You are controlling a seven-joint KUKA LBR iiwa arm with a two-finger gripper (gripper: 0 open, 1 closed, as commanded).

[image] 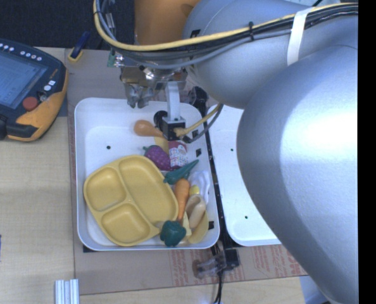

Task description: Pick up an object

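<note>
Two white bins side by side on the worktop (30,201). Everything you could pick is in the left bin (80,170).

- Gripper (139,99) is over the far end of the left bin, near its back wall. You can't tell from this angle whether it's open or closed.
- Tan piece (147,128) lies closest, just in front of the gripper.
- Purple item (156,157) and pink-white item (177,152) touch each other mid-bin.
- Yellow divided plate (131,198) takes up the near-left part of the bin.
- Along the plate's right edge are a teal piece (183,170), a carrot (182,198) and a pale yellow piece (197,219). A dark green lump (173,233) sits at the plate's near corner.
- Right bin (238,189) is mostly hidden under the arm.
- Teach pendant (20,87) sits on the worktop, far left, well apart from the bins.
</note>
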